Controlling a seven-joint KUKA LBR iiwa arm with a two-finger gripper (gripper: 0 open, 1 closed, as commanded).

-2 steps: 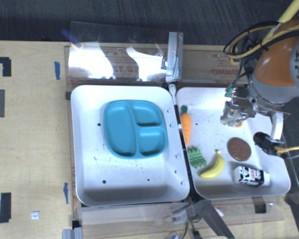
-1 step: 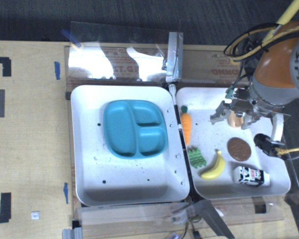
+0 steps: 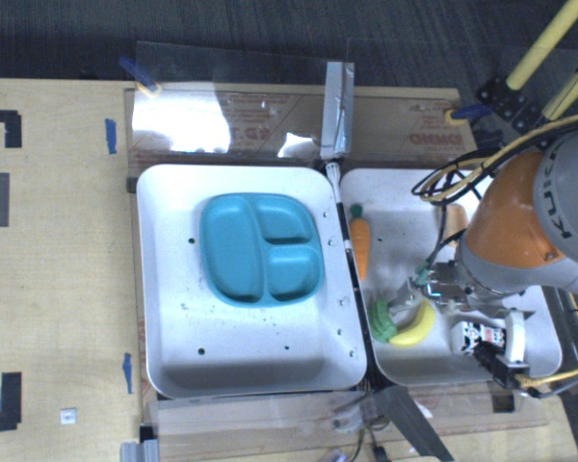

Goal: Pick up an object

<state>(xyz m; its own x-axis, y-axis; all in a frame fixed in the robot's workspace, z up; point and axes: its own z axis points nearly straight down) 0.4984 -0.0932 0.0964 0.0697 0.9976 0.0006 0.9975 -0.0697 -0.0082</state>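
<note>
The grey arm with its orange band [image 3: 509, 221] reached in from the right and hung low over the right-hand shallow white bin [image 3: 395, 205]. Its jaws [image 3: 432, 290] pointed down and to the left, just above and to the right of a yellow plastic banana [image 3: 416, 327]. The wrist body and cables covered the tips, so I could not tell how far apart the jaws stood, nor whether anything sat between them.

The banana lay curved on the bin floor near the front, its left end touching a small green leafy toy [image 3: 380, 320] that rested against the bin's left wall. Behind these, along the same left wall, an orange plastic carrot with a green top [image 3: 359, 244] lay lengthwise, well apart from the jaws. A tan, stick-like object [image 3: 455, 221] showed at the back of the bin beside the orange band; too little of it was clear to say what it was.

The left-hand shallow white bin [image 3: 173, 345] held a blue divided plastic plate [image 3: 262, 248], flat and roughly central, with one large compartment on the left and two smaller ones on the right. Both bins sat side by side on the pale wooden desk [image 3: 48, 258], and a clear plastic panel [image 3: 231, 114] stood behind them.
</note>
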